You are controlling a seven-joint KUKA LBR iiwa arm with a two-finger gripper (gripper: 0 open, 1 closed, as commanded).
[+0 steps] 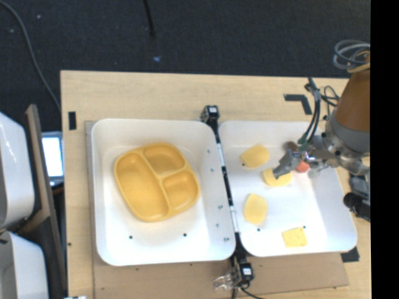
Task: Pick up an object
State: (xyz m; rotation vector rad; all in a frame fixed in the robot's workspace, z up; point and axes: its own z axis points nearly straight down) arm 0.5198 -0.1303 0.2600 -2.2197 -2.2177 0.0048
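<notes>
The gripper [288, 165] hangs low in the right bin [324, 232], its tip over the edge of a yellow piece [275, 179]; whether it is grasping cannot be told. Three more yellow pieces [255, 156] [255, 208] [294, 237] lie apart, with bare floor between. The left bin [103, 229] holds a yellow divided plate [156, 180].

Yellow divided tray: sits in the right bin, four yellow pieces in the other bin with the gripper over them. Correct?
Not quite. The camera view shows the yellow divided tray in the left bin, not the right. The four yellow pieces lie in the right bin, with the gripper over them.
</notes>
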